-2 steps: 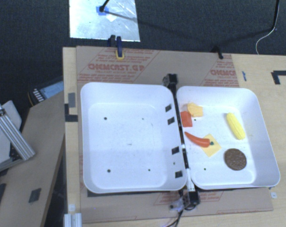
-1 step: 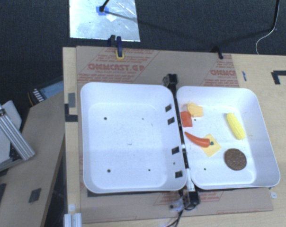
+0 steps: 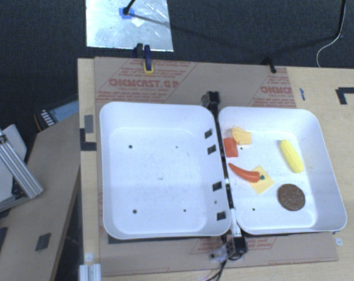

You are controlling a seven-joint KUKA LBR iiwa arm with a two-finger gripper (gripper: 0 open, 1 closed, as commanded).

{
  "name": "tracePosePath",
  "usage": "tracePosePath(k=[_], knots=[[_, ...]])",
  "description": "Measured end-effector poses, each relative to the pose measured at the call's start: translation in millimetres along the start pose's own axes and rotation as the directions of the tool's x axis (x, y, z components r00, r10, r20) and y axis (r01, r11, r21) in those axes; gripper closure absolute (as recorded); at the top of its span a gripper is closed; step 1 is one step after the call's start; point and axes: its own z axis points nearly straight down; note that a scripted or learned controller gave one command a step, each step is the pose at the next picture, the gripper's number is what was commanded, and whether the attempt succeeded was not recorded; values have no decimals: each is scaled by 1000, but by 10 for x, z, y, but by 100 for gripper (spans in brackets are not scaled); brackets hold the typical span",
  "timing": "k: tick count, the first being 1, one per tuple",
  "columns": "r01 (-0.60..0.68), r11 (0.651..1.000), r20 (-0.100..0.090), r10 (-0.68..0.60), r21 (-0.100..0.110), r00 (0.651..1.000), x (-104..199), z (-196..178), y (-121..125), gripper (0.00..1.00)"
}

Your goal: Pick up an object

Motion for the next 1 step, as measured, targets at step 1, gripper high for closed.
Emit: tracePosePath(k=[1], knots=[[4, 1000, 3, -4, -5, 1000, -4, -117, 10, 100]])
